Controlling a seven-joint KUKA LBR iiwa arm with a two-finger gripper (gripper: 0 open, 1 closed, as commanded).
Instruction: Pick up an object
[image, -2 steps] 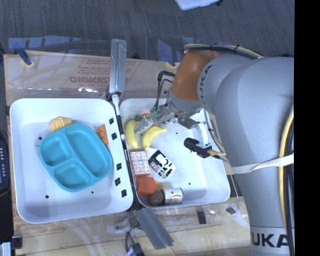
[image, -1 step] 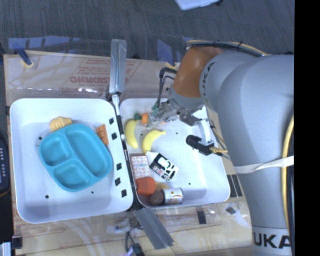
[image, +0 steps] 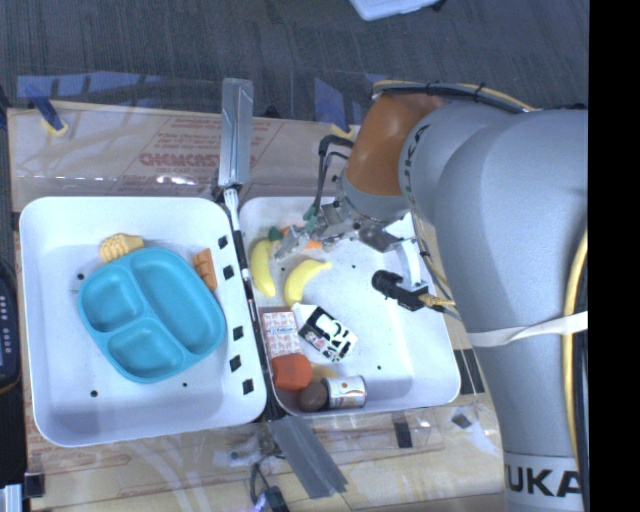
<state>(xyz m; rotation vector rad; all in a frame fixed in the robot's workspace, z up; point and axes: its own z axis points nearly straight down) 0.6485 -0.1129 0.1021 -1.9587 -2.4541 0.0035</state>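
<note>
On my feed the gripper (image: 303, 233) sits low over the far left corner of the right bin (image: 400, 355), and the arm's grey bulk and orange band cover that bin's far right side. I can't make out whether the jaws stand apart or together; at this slant the tip is a small clutter of metal and coloured bits.

2 bananas lie just on the near side of the tip. The first banana (image: 261, 268) runs along the bin's left wall. The second banana (image: 305, 279) curves beside it to the right, and its upper end is the part closest to the gripper. Whether either one touches the tip, I can't say.

Nearer to me in the same bin are a red and white packet (image: 279, 328), a black and white box (image: 328, 336), a red-orange lump (image: 293, 372), a dark round thing (image: 311, 398) and a small can (image: 346, 392) lying on its side.

The left bin (image: 60, 400) holds a blue divided plate (image: 150, 312), with a yellow ridged piece (image: 120, 245) at its far edge and an orange piece (image: 205, 268) at its right edge.
</note>
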